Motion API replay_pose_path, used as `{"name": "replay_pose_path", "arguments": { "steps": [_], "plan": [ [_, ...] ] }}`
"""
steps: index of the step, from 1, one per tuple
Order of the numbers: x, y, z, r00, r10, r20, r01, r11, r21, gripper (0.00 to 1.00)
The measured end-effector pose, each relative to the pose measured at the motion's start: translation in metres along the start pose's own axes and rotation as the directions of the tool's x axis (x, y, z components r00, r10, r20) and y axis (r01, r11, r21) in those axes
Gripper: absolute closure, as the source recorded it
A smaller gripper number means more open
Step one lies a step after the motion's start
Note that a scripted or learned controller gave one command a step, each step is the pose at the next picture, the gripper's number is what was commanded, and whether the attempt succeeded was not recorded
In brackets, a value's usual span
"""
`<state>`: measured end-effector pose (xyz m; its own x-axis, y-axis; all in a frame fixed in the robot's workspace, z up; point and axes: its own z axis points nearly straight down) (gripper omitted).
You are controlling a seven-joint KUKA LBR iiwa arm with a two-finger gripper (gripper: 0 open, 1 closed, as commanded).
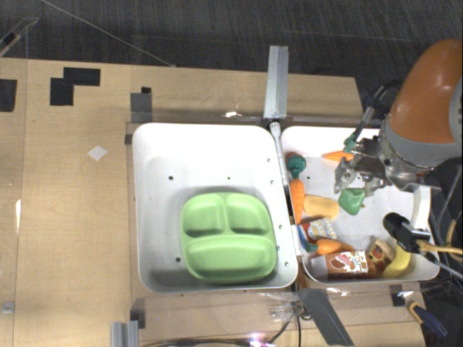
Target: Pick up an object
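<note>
Two white bins sit side by side: the left bin [152,194] carries one green divided plate [229,236], the right bin [376,150] a jumble of toy food. Over the right bin the gripper [356,181] has its fingers spread around a small green toy [351,201] — not clearly pinched. It looks light, hard plastic and probably slick — best taken across its middle. Nearby: two carrots [296,199], one juice box [346,263].

Even, diffuse overhead light; moderate sharpness.
Soft shadows are cast inside the left bin [155,194]; slight blur is seen on the arm [427,107].
</note>
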<state>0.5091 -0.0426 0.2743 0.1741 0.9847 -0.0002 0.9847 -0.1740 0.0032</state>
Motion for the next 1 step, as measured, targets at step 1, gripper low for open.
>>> {"name": "replay_pose_path", "arguments": {
  "steps": [1],
  "plan": [
    [-0.0133, 0.0154, 0.0456, 0.968, -0.250, 0.000, 0.250, 0.968, 0.003, 1.00]
  ]
}}
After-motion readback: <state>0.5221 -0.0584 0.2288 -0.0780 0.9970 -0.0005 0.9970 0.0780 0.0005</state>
